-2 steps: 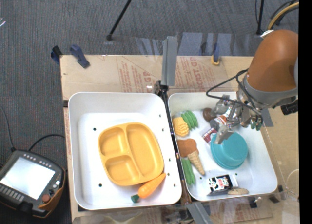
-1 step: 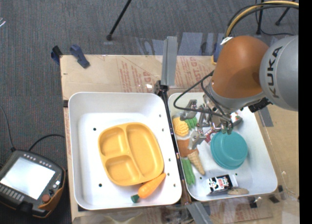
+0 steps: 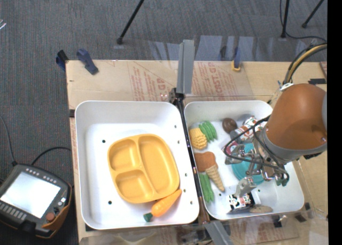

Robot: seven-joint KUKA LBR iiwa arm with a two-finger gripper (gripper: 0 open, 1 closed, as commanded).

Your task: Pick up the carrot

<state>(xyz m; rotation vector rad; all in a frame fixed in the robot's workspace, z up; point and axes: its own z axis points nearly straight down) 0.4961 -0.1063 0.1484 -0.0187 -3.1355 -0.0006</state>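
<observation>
the carrot (image 3: 166,204) lies in the left bin (image 3: 88,126), near that bin's front right corner, touching the front edge of the yellow divided plate (image 3: 143,168), its green top pointing toward the front edge of the counter (image 3: 128,76). the end effector (image 3: 255,170) hangs over the right bin (image 3: 291,196), well apart from the carrot, above a teal dish (image 3: 241,169); whether it is released or clenched cannot be told. an ice cream cone (image 3: 212,168), corn (image 3: 198,139) and green pea pods (image 3: 208,129) lie in the right bin's left half.
</observation>
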